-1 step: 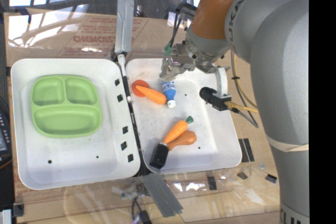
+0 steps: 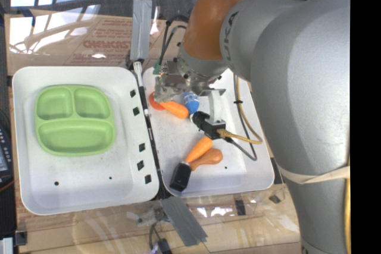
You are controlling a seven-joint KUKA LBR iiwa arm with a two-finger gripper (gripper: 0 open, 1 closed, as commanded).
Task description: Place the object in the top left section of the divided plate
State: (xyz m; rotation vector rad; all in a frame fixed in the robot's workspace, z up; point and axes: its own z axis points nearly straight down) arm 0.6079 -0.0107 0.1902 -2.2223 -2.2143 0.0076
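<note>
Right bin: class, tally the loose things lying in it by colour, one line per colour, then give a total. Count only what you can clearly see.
Orange things: 3, one near the gripper, and two lower down
Blue thing: 1
Black thing: 1
Total: 5
More may lie hidden under the arm.

Large grey robot arm (image 2: 297, 80): cut off at right and bottom edges, hiding the right white plastic bin's (image 2: 238, 178) far corner. Claw (image 2: 178, 91): finger state unreadable. Small blue object (image 2: 191, 102): partly covered, identity unclear
</note>
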